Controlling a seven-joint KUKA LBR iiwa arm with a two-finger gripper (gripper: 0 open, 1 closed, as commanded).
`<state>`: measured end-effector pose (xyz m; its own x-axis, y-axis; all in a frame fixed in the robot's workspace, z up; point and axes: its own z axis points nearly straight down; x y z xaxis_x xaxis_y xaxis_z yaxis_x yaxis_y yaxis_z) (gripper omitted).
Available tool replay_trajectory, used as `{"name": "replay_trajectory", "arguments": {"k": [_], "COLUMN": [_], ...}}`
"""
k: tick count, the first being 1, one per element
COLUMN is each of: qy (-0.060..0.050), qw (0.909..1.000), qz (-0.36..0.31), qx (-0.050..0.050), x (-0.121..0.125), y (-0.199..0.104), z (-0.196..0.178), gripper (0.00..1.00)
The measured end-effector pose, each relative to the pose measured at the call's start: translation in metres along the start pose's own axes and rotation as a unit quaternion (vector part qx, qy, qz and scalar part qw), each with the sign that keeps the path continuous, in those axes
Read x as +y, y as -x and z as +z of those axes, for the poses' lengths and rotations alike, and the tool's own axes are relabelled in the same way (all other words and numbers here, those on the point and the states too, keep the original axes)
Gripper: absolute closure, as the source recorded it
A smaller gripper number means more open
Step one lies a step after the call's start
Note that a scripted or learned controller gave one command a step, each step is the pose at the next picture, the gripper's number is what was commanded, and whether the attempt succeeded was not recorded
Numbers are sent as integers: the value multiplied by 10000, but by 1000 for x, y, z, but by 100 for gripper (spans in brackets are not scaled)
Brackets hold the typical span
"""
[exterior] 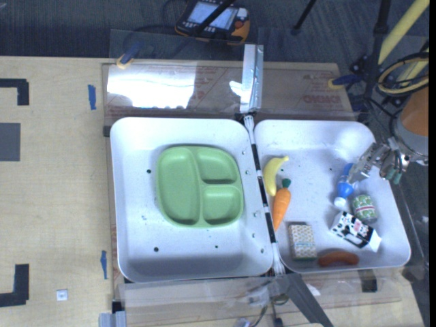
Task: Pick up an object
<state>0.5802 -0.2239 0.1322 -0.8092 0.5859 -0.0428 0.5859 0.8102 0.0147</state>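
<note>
Nothing picked yet; end effector poised at the right bin's far-right side.

A blue-and-white bottle (345, 189) lies just beside and below the end effector (377, 161), apparently untouched; the egg (364, 207) and cow-patterned box (354, 230) sit farther below it, banana (274, 172) and carrot (280, 207) well to its left. Finger spacing I cannot tell; grasp and lift remain.

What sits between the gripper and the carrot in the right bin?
Nothing visible blocks it. The gripper hovers at the right bin's right side; the carrot lies by the left wall, under the banana. Bare floor lies between; the blue bottle sits just below the gripper.
</note>
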Motion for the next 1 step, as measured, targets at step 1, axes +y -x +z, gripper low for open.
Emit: {"name": "replay_trajectory", "arguments": {"k": [1], "qy": [-1], "qw": [10000], "qz": [-1], "qx": [2], "x": [0], "y": [0], "z": [0], "gripper": [0]}}
